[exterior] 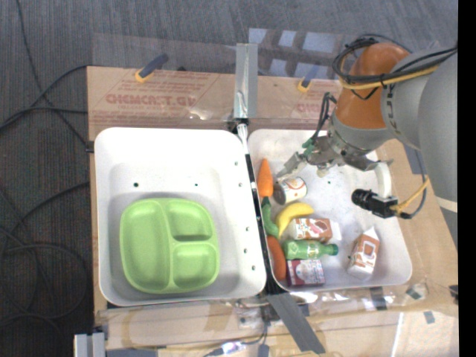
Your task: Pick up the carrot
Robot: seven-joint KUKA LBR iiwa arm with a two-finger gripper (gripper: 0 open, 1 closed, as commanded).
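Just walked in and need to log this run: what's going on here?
The arm's end effector hangs over the top of the right bin, near a small can. It holds nothing. The carrot lies along that bin's left wall, untouched. Below it sit a banana, juice cartons and a milk carton. The left bin holds a green divided plate.

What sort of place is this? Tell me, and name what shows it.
Probably a robotics lab's pick-and-place bench: a white bin of toy groceries including a carrot, a green divided plate, loose cables on carpet.
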